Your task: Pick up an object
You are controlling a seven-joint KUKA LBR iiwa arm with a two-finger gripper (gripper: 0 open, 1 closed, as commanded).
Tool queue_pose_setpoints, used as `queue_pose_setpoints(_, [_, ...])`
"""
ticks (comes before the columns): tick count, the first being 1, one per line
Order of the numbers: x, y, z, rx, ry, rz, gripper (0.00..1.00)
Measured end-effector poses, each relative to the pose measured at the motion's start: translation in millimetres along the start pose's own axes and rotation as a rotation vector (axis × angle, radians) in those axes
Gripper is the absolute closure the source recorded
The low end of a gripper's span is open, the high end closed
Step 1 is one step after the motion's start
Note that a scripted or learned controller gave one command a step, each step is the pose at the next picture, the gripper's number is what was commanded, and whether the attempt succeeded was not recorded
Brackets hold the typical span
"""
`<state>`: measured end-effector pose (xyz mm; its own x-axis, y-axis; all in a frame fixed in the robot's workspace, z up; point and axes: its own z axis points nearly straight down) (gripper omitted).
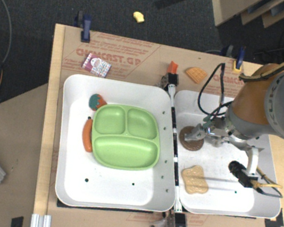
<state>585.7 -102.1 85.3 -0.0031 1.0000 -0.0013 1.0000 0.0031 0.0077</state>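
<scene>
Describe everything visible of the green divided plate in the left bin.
The green divided plate, matte and plastic-looking with rounded corners, lies flat in the left white bin, toward its upper middle. It has three compartments: two small ones along the far side, one wide one nearer the camera, all bare. An orange sausage-shaped toy lies against its left edge, and a round teal and red toy sits at its upper left corner.

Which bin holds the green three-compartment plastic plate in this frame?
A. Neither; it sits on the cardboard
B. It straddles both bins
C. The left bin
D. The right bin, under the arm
C: the green three-compartment plastic plate lies inside the left white bin, with an orange sausage-shaped toy at its left edge.
</scene>
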Motion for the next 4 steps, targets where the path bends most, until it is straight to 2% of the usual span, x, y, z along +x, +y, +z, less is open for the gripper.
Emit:
queue_pose_setpoints(1, [-15,43,-2,0.000,0.000,0.001,0.00])
queue_pose_setpoints(2, [-1,83,-1,0.000,-0.001,0.002,0.00])
queue_pose_setpoints(3, [7,2,-3,0.003,0.002,0.006,0.00])
queue_pose_setpoints(4, [8,10,-2,0.003,0.001,0.003,0.00])
